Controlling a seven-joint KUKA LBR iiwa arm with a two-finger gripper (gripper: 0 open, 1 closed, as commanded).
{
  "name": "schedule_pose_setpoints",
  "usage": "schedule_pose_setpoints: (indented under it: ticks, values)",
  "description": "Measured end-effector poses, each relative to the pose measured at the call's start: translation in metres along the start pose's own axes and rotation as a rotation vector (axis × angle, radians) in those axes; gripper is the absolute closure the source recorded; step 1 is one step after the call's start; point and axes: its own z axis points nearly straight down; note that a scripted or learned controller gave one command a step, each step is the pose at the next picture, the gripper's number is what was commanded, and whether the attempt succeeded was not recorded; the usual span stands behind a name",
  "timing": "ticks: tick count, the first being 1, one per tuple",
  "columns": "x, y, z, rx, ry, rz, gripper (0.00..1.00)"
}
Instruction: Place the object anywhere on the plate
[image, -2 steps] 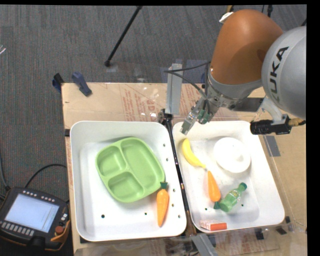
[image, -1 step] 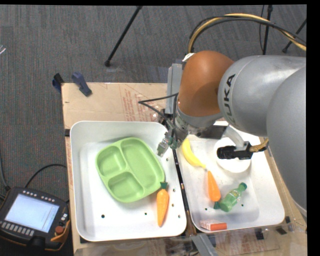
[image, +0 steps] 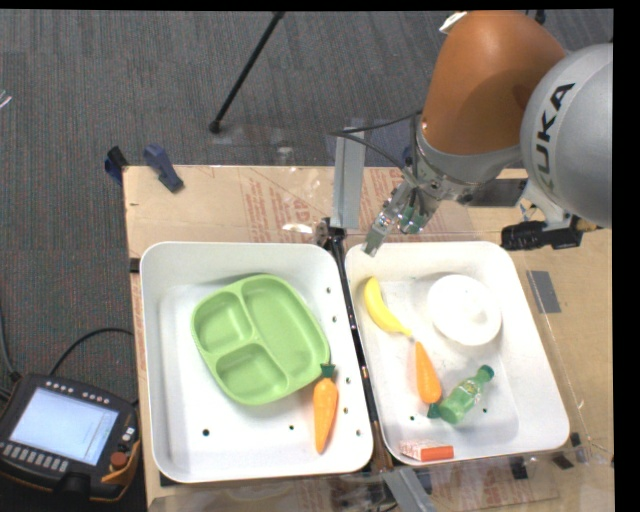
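A green divided plate lies in the left bin. An orange carrot rests just off the plate's lower right corner, on the bin floor. My gripper hangs over the back left edge of the right bin, above and behind a yellow banana, and nothing shows in it. The right bin also holds a second carrot, a green bottle and a white round bowl.
A small orange box lies at the right bin's front edge. A grey upright post stands behind the two bins where they meet. A teach pendant sits on the floor at lower left.
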Motion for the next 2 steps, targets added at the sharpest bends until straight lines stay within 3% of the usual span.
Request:
schedule_pose_setpoints:
  ticks: [1,2]
  values:
    - [0.07,0.083,0.129,0.016,0.02,-0.095,1.0]
    - [0.06,0.069,0.146,0.006,0.011,-0.276,1.0]
